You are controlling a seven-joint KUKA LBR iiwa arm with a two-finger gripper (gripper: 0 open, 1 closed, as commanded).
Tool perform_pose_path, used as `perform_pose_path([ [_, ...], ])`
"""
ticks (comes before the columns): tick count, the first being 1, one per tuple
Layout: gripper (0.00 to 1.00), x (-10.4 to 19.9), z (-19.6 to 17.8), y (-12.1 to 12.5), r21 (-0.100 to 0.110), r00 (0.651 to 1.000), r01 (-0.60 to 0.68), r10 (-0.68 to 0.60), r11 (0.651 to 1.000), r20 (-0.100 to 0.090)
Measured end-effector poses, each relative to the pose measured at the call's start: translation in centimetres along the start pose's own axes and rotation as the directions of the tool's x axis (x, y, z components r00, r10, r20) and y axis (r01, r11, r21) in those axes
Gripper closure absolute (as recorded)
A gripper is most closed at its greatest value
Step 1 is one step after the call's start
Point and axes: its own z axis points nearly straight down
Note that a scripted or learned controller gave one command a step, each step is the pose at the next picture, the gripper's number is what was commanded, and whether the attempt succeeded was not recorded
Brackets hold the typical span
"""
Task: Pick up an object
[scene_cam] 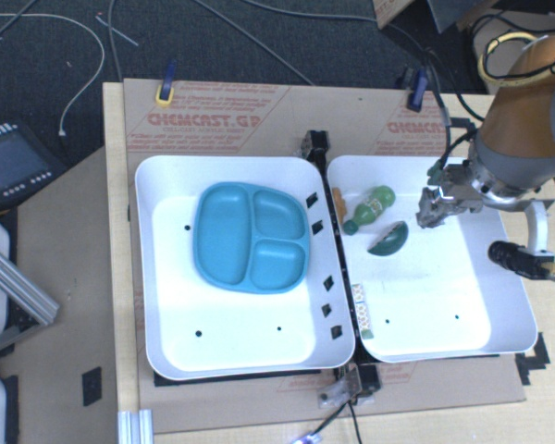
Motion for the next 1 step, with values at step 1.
perform_pose_path([
  [1, 1.00, 4.94, 0.28, -1.10, 0.007, 1.000, 0.004, -0.004, 1.000, -0.004],
])
